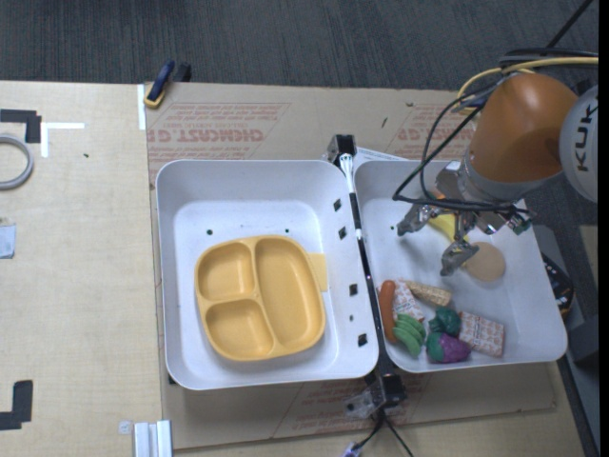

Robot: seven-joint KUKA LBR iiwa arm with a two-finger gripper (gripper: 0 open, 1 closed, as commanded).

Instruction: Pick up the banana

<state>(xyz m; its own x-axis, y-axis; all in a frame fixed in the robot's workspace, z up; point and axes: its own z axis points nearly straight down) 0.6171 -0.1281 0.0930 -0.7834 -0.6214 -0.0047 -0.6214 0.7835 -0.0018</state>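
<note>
The banana (442, 225) is a small yellow piece in the right bin (533, 346), near the bin's middle, and most of it is hidden under the wrist. My gripper (434, 241) hangs low over that bin with its two fingers spread apart, one finger (410, 223) to the banana's left and the other (456, 256) in front of it on the right. The gripper is open, and the banana lies close to the gap between the fingers. I cannot tell whether either finger touches it.
A tan round item (486, 264) lies right beside the gripper. Along the right bin's front sit a red sausage (386, 299), a cracker (481, 333), green pieces (409, 333) and purple grapes (453, 349). The left bin (181, 255) holds a yellow divided plate (259, 296).
</note>
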